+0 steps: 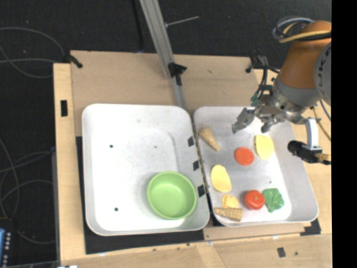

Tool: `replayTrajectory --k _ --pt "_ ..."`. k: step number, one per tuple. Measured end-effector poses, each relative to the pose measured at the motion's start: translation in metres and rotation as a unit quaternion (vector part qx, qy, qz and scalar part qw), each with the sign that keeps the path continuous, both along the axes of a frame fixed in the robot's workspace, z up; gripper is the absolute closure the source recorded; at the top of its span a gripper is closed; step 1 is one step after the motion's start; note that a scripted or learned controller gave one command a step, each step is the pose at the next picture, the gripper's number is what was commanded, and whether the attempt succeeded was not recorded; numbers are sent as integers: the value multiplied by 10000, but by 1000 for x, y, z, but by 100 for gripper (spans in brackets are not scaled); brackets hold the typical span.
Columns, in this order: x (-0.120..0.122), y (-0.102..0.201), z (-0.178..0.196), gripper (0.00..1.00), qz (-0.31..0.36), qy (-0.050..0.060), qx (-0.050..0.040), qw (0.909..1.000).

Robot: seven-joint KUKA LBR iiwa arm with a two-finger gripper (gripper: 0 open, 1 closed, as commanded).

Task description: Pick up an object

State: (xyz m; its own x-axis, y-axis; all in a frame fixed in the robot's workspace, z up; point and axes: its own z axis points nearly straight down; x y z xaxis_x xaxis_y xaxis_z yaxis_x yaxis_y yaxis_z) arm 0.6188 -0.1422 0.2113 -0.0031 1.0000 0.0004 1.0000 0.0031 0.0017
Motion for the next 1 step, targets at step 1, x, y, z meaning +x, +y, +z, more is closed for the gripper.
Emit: replayTrajectory --k 1 --pt "0 0 0 0 0 0 0 10000"
